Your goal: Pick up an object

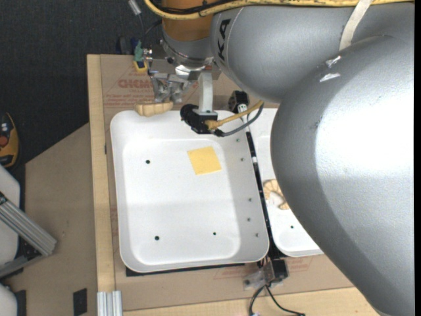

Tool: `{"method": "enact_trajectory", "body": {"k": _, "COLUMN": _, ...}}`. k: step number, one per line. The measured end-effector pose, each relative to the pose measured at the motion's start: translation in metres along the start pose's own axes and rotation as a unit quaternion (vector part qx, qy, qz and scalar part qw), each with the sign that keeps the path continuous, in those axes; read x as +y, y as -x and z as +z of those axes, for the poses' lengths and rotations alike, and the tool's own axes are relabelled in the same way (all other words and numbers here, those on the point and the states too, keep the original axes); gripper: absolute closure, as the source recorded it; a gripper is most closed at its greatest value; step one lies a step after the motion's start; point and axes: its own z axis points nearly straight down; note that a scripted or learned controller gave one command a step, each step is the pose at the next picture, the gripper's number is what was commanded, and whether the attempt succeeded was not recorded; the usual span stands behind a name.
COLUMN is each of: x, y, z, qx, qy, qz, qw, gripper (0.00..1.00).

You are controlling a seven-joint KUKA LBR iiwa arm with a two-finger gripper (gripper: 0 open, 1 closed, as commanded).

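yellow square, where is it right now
The yellow square lies flat in the bin on the camera view's left, in its far half, apart from the gripper at the bin's far rim.

Bright, even overhead light; soft shadow over near half of left bin (177, 236); mild sheen on arm (342, 110), oversized, slightly soft, perhaps out of focus; dark, underexposed backdrop (52, 18) upper left.
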Motion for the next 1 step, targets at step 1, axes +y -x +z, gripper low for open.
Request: {"method": "enact_trajectory", "body": {"k": 1, "x": -0.0233, "y": 0.0667, "z": -0.0006, "qx": -0.002, "qy": -0.004, "qz": 0.006, "qw": 1.0, "gripper": 1.0}}
